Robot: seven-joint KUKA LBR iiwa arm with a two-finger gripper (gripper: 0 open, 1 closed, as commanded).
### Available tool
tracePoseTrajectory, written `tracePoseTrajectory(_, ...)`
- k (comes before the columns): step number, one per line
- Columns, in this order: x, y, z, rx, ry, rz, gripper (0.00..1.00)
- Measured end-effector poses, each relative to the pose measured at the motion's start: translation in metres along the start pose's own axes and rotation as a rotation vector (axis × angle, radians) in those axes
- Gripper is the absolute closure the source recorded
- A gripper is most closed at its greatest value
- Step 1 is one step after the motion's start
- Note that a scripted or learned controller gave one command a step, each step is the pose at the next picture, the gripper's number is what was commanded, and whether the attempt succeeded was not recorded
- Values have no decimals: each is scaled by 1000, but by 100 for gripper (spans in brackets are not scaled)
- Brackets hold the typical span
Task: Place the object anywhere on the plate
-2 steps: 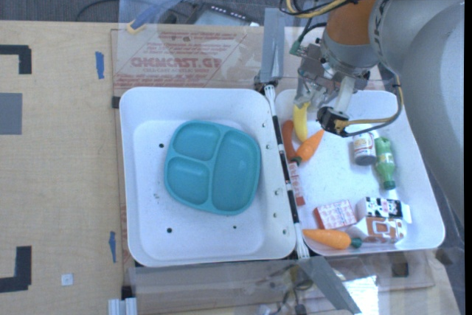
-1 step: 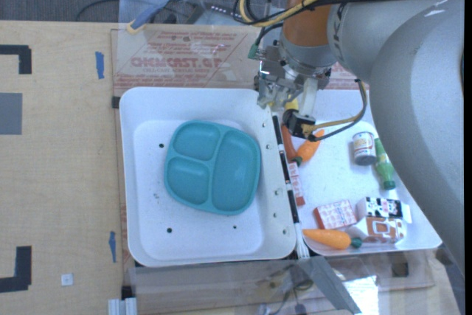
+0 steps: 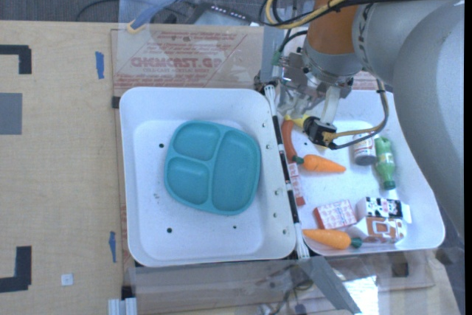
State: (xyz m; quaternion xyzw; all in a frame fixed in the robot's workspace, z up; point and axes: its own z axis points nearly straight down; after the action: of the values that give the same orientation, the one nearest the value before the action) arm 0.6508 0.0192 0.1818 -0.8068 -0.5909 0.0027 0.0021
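Gripper [image 3: 313, 114]: low over the far left corner of the right bin [image 3: 424, 181], finger state cannot be told. Plate [image 3: 213, 167]: teal, three compartments, in the left bin [image 3: 140, 158]. Right bin contents: two carrots [image 3: 323, 164] [image 3: 328, 238], green bottle [image 3: 384, 162], small can [image 3: 363, 153], red box [image 3: 335, 215], patterned carton [image 3: 383, 219].

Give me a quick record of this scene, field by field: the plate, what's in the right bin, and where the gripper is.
plate: teal divided plate, in the left bin, nothing on it
right bin: two carrots, green bottle, small can, red carton, cow-print carton
gripper: low over the right bin's far left corner, near the upper carrot
grip: cannot tell whether anything is held
task status: nothing placed on the plate yet
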Motion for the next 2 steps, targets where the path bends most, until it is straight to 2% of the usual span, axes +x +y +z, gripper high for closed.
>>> tracePoseTrajectory(1, 23, -73, -44, -1, 0, -64, 100)
tracePoseTrajectory(2, 30, -33, -144, -5, -1, -39, 100)
